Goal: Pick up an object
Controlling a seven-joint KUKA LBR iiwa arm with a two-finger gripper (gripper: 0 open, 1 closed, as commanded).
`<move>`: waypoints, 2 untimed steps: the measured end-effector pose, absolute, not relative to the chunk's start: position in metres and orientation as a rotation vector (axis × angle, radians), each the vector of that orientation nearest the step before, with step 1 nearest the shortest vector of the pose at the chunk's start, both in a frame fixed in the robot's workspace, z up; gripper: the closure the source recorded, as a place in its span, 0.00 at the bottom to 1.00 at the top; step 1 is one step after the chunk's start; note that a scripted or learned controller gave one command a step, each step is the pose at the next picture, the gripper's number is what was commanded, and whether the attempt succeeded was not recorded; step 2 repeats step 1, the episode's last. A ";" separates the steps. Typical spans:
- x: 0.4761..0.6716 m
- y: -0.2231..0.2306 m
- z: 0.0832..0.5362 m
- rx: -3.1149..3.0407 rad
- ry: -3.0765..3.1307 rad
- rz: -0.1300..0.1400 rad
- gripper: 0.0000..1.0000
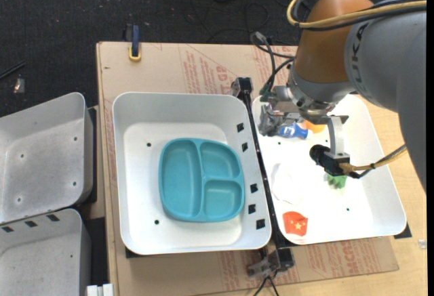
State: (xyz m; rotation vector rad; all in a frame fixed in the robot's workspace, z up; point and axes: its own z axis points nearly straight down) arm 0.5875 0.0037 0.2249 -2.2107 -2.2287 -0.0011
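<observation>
We find two shallow white plastic bins side by side on a brown cardboard-covered counter (183, 61). The left bin (135, 112) carries a turquoise three-compartment plastic tray (201, 179), lying flat near its middle. The right bin (380, 206) carries several small items: a small green object (337, 181) towards its centre-right, an orange-red flat piece (296, 223) near its front edge, and a blue and orange item (296, 131) towards its back left, just beside the divider between the bins.

The grey arm with the orange band (332, 24) reaches in from the right and stands over the back half of the right bin. Its tool (285, 117) sits low over the back left of that bin, close to the blue and orange item. We cannot tell whether the tool is apart or together, since the wrist body hides it from above, and we cannot tell whether it touches anything. A black fitting (324, 158) on a cable hangs beside the arm, just above the green object.

A further white bin (41, 152) lies apart on the dark floor at the left.
</observation>
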 end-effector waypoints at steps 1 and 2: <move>0.572 0.058 0.237 -2.210 -2.230 -0.002 1.00; 0.572 0.058 0.237 -2.210 -2.230 -0.002 1.00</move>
